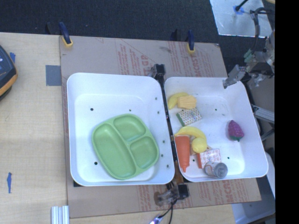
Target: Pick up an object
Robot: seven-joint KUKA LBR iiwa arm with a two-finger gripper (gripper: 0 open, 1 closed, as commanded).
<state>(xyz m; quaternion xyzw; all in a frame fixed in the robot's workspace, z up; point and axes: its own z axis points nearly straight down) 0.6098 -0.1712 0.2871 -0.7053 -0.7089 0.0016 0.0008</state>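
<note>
Nearest the front rim of the right bin point(252, 171) lies a small can point(217, 170) on its side, touching a red-and-white packet point(208, 156). Just left of them is a carrot point(182, 151), its long axis running front to back along the bin's left wall, thick end toward the back. A banana point(190, 131) curves across the carrot's top end with a small yellow fruit point(199, 145) tucked against it.

Further back sit a speckled packet point(188, 117), tilted, and behind it a yellow block point(187, 101) touching a second banana-like piece point(174, 100). Alone on the right side of that bin, well apart from the crowd, is a purple bunch of grapes point(235, 130), long axis roughly front to back.

The left bin point(74, 125) holds 1 green divided plate point(125, 146).

At the far right corner of the right bin, the gripper point(232, 78) hangs over the rim, the arm's dark gear behind it. It is small and blurred from here, so I cannot tell how its jaws stand; nothing visible sits between them.

What matters for the move: every object lies toward the front and left of the gripper. The grapes look nearest, straight toward the front with free space around them, so I would judge them the easiest reach. The clustered pieces by the left wall would call for a longer diagonal move and a tighter fit.
</note>
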